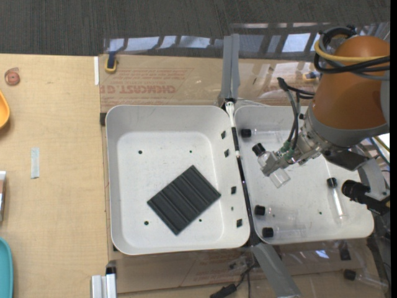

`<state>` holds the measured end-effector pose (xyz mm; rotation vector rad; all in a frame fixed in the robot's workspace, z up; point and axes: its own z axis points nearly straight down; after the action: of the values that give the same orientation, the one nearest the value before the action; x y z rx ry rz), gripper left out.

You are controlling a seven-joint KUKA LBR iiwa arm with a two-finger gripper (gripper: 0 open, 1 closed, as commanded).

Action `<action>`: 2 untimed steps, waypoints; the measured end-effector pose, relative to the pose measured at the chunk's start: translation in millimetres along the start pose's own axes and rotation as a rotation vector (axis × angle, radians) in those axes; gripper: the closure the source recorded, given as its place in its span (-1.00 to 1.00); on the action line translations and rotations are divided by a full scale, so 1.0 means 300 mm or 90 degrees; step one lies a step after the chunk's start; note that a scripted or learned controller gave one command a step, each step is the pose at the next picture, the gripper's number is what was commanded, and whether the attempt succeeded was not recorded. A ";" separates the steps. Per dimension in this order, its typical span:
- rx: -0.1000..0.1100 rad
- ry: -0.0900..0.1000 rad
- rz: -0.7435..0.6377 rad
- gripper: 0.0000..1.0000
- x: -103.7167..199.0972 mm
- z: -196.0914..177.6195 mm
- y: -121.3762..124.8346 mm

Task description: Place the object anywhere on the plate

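The plate (184,199) is a dark ribbed rectangle. It lies flat and turned at an angle in the middle of the left bin (121,166). My gripper (275,169) hangs over the left part of the right bin (356,225), pointing down and to the left, well right of the plate and across the divider between the bins. A small pale, glassy shape (281,178) sits right at the gripper's tip; I cannot tell whether it is a separate object or part of the gripper. The orange band (350,82) and the grey wrist hide the bin's back right part.
Small black pieces lie in the right bin: one (246,132) at the back left, one (258,148) beside the gripper, one (259,210) and another (267,232) at the front left. A clear tube-like thing (338,205) lies front right. Cables trail from the wrist.
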<state>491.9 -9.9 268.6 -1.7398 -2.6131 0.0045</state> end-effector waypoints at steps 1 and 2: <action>-0.002 -0.002 -0.205 1.00 0.016 -0.118 0.259; 0.001 0.000 -0.041 1.00 0.260 0.111 0.215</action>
<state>521.3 86.9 235.0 -1.6545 -2.6676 0.0061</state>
